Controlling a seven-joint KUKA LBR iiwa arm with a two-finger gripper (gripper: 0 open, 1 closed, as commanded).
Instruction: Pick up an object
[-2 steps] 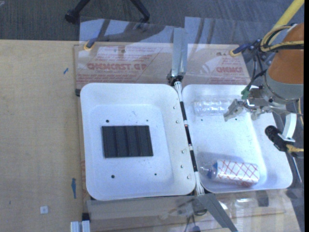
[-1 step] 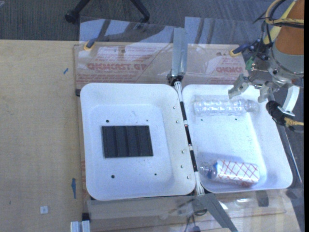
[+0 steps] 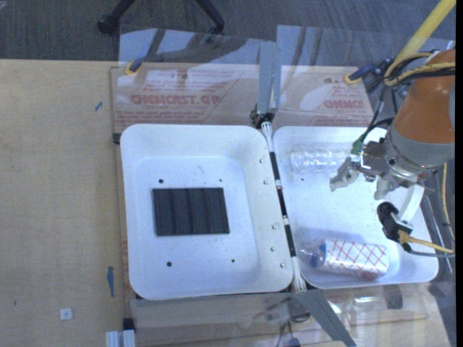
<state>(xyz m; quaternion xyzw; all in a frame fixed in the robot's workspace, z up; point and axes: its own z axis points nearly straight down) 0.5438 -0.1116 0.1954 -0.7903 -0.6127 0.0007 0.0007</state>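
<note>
The pincer [image 3: 364, 181] is hanging open and gripping nothing; the clear bottle [image 3: 318, 157] is lying crosswise just left of it.

A pale wooden bench [image 3: 51, 194] is carrying two shallow white bins side by side. The left bin [image 3: 137, 150] and right bin [image 3: 427, 270] are touching along their inner edges.

Arm [image 3: 427, 114] cut off by the right edge; gripper [image 3: 362, 179] finger spacing indistinct. Clear bottle [image 3: 318, 157] barely separable from the right bin [image 3: 340, 215]. Office chair base [image 3: 163, 2] cropped at top.
</note>
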